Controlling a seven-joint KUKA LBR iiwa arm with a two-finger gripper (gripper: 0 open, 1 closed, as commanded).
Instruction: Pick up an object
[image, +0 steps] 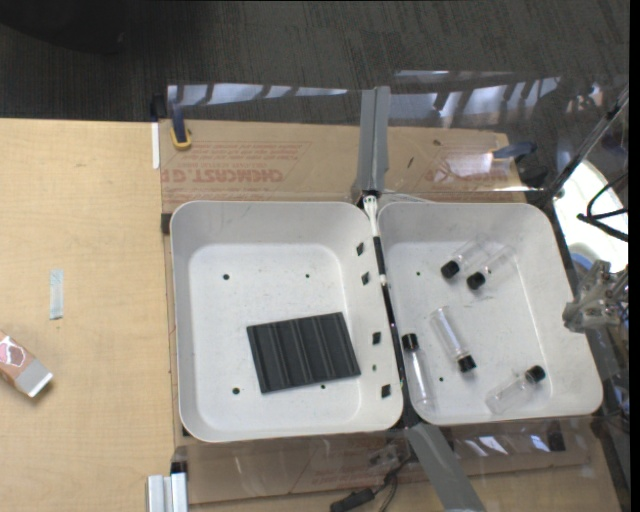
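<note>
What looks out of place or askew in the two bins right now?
Nothing is damaged or spilled. The clear plastic vials with black caps lie tipped at mixed angles in the right white bin; one rests against its left wall. The black ribbed rectangular mat sits slightly skewed in the left white bin.

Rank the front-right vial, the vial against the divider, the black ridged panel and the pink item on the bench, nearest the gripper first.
Gripper at far right:
1. Front-right vial, right bin.
2. Divider vial, right bin's left edge.
3. Black ridged panel, left bin.
4. Pink item, bench, far left.
</note>
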